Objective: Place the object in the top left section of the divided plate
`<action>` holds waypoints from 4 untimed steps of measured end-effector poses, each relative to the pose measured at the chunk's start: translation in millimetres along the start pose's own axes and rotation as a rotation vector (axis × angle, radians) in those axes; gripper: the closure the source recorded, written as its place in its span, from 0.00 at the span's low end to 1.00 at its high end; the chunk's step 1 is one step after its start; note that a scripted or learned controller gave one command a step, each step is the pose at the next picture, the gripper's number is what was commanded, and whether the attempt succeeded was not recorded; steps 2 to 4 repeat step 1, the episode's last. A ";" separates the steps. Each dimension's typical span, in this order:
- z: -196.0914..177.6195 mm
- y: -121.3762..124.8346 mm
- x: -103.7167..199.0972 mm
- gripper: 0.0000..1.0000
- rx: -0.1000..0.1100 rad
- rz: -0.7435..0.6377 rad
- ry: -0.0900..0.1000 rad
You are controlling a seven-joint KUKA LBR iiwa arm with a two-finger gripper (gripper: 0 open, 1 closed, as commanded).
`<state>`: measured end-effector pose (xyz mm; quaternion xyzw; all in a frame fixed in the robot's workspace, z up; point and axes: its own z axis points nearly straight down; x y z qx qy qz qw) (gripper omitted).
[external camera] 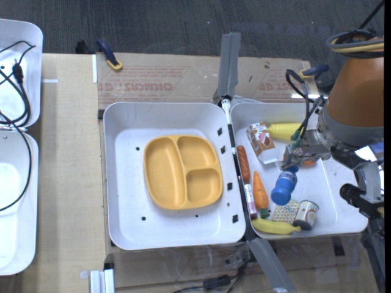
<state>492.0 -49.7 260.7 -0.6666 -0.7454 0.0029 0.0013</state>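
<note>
1. Nearest the camera in the right bin [342, 221], a banana [275, 226] lies along the front wall, with a small tin can [306, 213] on its side and a patterned packet [285, 212] just behind it.
2. A carrot [260, 191] lies beside the bin's left wall, next to a sausage [243, 164] (both point front to back).
3. A blue bottle [283, 187] lies tilted mid-bin, its top end directly under the gripper [297, 157]; whether the fingers grip it, or how far they are spread, cannot be told.
4. Farther back sit a red-and-white carton [262, 141] and a yellow bottle [285, 130].
5. In the left bin [122, 182], the yellow divided plate [182, 171] rests flat near the middle, well apart from the gripper.
6. The arm [359, 96] enters from the right.
</note>
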 end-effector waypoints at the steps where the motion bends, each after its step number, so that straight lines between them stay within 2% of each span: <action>1: 71.8 82.5 92.3 1.00 0.001 0.225 0.000; 4: 71.8 82.5 92.3 1.00 0.001 0.225 0.000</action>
